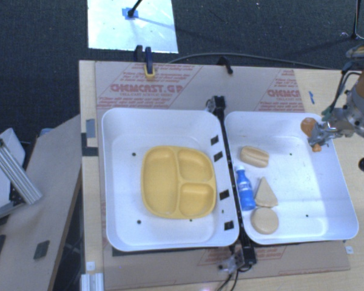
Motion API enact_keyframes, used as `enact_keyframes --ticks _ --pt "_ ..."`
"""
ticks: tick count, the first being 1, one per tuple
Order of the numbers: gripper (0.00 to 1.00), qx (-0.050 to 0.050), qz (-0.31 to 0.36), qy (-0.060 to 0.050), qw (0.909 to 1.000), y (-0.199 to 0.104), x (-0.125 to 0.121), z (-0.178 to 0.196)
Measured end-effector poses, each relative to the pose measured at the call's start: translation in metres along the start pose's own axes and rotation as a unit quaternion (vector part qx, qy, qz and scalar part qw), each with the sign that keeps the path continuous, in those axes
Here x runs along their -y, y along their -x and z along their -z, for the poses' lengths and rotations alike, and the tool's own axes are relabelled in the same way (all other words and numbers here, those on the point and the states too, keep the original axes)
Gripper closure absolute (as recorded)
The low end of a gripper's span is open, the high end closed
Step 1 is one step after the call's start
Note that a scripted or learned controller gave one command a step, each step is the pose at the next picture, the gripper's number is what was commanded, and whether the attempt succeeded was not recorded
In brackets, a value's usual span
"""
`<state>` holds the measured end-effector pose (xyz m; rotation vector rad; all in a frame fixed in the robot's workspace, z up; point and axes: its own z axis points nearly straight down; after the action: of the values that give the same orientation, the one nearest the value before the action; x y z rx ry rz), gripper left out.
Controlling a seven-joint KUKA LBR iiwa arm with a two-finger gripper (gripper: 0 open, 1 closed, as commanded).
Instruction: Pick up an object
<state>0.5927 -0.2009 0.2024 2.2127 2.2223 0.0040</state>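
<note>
My gripper [315,137] reaches in from the right and hangs over the far right rim of the right bin [327,193]. It is shut on a small round orange object [307,126], which shows on both sides of the grey fingers. Lower in that bin lie a tan oval bread roll [255,156], a blue bottle [245,188], a tan wedge [266,194] and a round tan biscuit [265,220]. All of these lie well to the left of the gripper and below it.
The left bin [121,162] holds a yellow divided plate [179,181]. A black clip strip [227,174] joins the two bins. Cardboard [170,83] lies under the bins, with a clamp [148,62] at its far edge. A metal frame [12,168] stands at the left.
</note>
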Motion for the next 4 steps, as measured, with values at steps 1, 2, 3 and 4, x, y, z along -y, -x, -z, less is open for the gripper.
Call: enact_keyframes --ticks 1,2,3,4 --pt "1.00 -0.001 0.000 -0.001 1.0000 0.000 -0.001 0.031" --pt "1.00 -0.001 0.001 -0.003 1.0000 -0.057 0.016 0.035" --pt "1.00 -0.001 0.001 -0.002 1.0000 -0.112 0.026 0.024" --pt "1.00 -0.001 0.001 -0.002 1.0000 -0.168 0.032 0.032"
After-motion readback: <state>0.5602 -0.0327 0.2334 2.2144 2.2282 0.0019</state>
